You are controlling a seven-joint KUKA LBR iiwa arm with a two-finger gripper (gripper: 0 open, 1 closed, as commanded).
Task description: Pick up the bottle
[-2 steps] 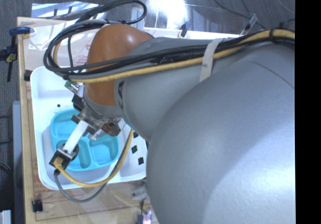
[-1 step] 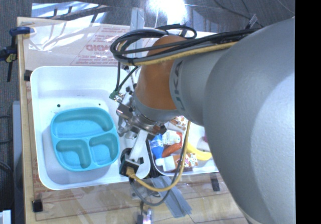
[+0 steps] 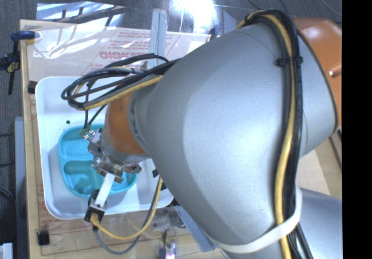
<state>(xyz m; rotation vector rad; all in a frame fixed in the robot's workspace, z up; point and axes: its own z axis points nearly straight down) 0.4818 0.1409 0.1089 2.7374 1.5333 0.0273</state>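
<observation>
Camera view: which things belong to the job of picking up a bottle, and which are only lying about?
For the job: the grey arm; the white bin it reaches over.
Only lying about: the blue dish in that bin; the clear sheet with red print behind it; the blue clamp at the bench corner.

The grey arm (image 3: 232, 124) (bulky, close to the camera) reaches in from the right, its orange-banded wrist (image 3: 118, 136) pointing down at the left.
</observation>
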